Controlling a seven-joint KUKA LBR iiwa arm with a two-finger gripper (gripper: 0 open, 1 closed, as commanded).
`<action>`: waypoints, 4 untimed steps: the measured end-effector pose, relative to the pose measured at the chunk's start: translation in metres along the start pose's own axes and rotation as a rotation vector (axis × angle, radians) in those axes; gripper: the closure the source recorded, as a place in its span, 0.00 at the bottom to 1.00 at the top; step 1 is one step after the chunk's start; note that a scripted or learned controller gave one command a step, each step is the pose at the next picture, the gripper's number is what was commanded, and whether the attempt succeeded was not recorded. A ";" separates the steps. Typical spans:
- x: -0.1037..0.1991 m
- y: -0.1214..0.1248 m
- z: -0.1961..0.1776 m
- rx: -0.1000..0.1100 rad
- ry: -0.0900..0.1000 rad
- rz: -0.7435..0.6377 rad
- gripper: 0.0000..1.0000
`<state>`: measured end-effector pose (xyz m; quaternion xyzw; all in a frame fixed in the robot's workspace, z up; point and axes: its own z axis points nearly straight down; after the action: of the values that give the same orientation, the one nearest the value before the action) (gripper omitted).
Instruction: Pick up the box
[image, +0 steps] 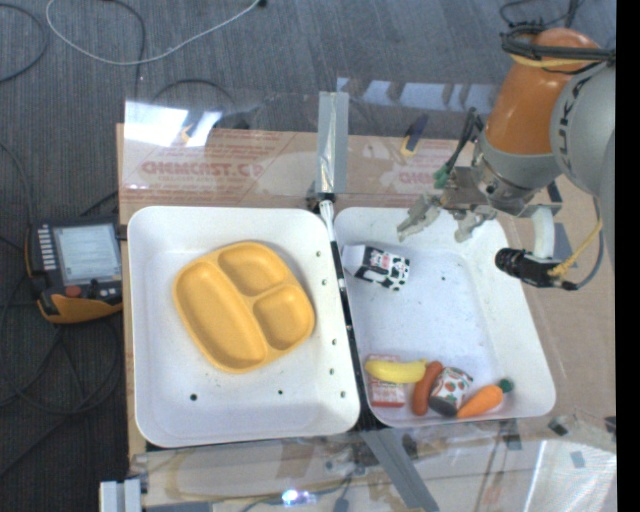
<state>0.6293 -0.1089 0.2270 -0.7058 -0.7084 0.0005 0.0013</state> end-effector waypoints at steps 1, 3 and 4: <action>0.000 0.039 -0.038 -0.002 -0.001 -0.009 0.00; -0.001 0.011 0.111 -0.056 -0.007 -0.385 0.00; -0.017 -0.010 0.113 -0.069 -0.018 -0.468 0.00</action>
<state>0.6192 -0.1256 0.1143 -0.5221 -0.8522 -0.0176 -0.0293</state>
